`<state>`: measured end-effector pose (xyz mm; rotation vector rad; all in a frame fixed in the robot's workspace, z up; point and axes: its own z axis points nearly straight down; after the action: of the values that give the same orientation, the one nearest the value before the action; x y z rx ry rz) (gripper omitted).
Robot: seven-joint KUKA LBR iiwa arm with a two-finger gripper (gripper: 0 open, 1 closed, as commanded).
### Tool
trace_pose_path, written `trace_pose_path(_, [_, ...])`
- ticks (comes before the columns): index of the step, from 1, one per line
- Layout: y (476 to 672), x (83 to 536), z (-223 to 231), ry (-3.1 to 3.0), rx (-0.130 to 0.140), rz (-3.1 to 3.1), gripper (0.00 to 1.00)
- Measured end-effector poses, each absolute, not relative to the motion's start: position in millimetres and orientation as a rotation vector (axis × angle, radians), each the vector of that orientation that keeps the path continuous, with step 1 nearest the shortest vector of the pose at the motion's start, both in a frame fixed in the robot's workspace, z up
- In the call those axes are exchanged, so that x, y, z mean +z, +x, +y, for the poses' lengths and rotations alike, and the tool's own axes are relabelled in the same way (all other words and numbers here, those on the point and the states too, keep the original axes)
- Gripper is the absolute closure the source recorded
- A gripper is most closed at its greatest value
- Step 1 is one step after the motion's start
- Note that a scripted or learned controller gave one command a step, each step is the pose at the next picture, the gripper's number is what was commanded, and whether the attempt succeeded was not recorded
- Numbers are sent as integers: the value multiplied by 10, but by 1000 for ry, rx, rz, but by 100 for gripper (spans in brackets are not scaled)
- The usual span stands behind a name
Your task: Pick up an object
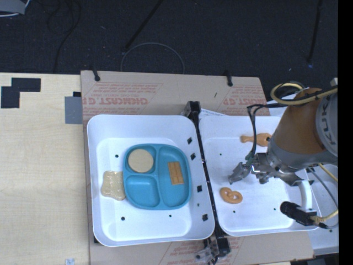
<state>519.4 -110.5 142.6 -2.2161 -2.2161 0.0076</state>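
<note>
Orange pretzel (pixel 231 195) looking light, rigid, brittle; hand (pixel 240 173) hovering just above, seemingly narrow and holding nothing; gripping across an outer loop.

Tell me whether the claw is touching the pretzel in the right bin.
Apart. The camera view shows the claw above and to the right of the pretzel, with bare white bin floor between them.
</note>
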Motion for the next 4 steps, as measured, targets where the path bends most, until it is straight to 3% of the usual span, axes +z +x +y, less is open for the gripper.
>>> trace_pose_path(1, [5202, 914, -1090, -2221, -2, -2218, 0])
trace_pose_path(2, [5200, 1030, -1107, -2226, 0, -2213, 100])
trace_pose_path(4, [5305, 1989, -1119, -2222, -1, -2222, 100])
